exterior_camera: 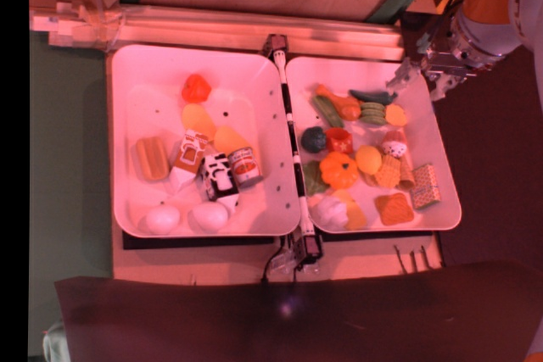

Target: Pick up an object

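Objects spread over two white bins. Left bin [127, 72]: orange pepper [196, 87] at 12 o'clock, bread [152, 158] at 9, carton [186, 163] and cow-print box [219, 176] near centre, can [245, 165] just beside at 3, two eggs [162, 219] at 6. Right bin [441, 148]: green gourd [327, 110] and corn [372, 113] at 12, dark ball [313, 140] at 9, pumpkin [340, 170] at centre, waffle [394, 208] and cracker [425, 186] at 5. Gripper [422, 77] at 1 o'clock over right bin's rim, touching nothing, pinching nothing; jaw spread hard to tell.
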Controlling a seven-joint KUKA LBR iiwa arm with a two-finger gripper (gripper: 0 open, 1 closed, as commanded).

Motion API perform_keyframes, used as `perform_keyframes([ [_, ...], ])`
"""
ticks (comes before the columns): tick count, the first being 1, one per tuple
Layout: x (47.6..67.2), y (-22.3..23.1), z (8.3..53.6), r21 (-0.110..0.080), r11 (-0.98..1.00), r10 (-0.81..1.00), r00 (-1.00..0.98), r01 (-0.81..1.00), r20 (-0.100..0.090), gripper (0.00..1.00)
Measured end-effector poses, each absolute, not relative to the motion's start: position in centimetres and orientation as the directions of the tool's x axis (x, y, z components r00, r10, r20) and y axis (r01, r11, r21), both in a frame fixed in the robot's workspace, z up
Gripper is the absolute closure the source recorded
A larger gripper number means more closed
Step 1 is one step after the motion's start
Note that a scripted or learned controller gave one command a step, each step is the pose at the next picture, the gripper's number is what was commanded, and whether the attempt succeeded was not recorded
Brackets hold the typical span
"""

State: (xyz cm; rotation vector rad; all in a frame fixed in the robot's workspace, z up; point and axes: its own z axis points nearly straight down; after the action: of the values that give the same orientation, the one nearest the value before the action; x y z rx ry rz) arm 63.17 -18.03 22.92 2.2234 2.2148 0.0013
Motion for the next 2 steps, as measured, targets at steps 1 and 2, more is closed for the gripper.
perform_keyframes([
  [1,63.2,-18.0,22.9,0.003,-0.004,1.0,0.004,1.0,-0.002,0.0],
  [2,63.1,-17.9,18.9,-0.002,-0.004,1.0,0.004,1.0,-0.002,0.0],
])
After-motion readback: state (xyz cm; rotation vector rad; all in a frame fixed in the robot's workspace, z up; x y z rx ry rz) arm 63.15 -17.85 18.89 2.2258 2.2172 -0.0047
